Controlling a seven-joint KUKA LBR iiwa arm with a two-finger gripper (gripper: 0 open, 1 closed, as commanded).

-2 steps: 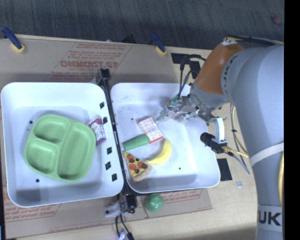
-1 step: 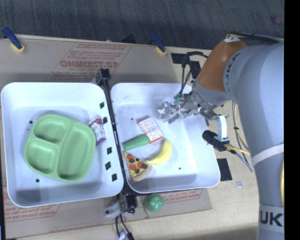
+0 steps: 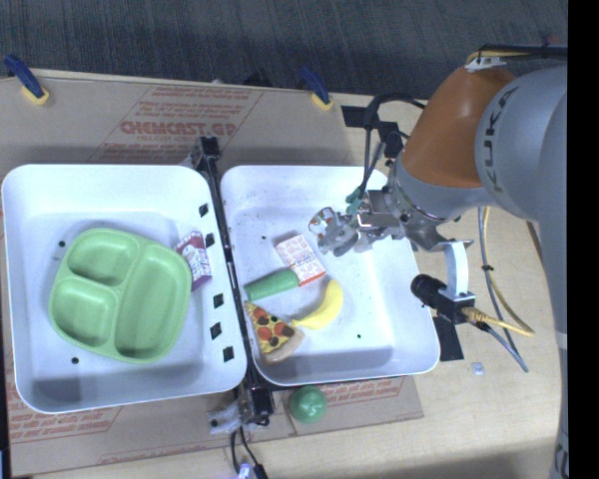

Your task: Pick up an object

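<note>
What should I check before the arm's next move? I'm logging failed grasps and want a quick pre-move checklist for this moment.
1. Hand is over the right bin, above its upper middle: ok.
2. An object sits close to the hand: ok, the red and white carton lies just below and left of it.
3. Nothing held already: cannot tell, the fingers are too blurred to read.
4. Target free of neighbours: not ok, the carton touches the green cylinder, with the banana just beside.
5. Objects all inside the bins: not ok, a green ball lies outside on the cardboard, below the right bin.
</note>
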